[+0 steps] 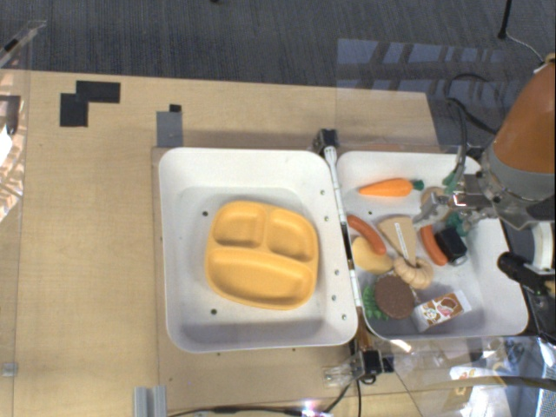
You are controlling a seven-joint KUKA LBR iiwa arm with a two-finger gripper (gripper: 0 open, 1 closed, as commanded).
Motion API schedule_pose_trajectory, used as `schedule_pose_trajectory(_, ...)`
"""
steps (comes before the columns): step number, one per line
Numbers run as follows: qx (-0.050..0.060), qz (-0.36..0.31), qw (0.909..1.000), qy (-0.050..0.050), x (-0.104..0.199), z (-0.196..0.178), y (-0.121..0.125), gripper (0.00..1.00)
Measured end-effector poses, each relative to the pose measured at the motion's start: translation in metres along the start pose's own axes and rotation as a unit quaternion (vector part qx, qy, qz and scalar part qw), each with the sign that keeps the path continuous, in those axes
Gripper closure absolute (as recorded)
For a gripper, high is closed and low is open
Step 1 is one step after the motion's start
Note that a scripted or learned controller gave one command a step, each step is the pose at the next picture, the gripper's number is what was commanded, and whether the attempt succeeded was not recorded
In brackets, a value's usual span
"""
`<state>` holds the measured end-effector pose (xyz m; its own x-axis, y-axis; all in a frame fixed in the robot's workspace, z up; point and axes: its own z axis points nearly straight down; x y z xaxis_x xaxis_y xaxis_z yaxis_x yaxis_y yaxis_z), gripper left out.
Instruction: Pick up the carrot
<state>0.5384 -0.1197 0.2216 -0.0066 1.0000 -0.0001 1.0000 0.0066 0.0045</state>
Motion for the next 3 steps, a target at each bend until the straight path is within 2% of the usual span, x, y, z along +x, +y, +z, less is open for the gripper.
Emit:
schedule_pose_trajectory(1,0.001,0.006,1.0,0.0,0.017,0.056,0.051,0.0)
schedule_pose_trajectory(2,0.001,0.133,0.9911,0.0,0.027,0.097,0.091,0.0)
schedule_pose_trajectory(3,0.001,0.062,0.9981,0.0,-0.031,0.136,0.113,0.0)
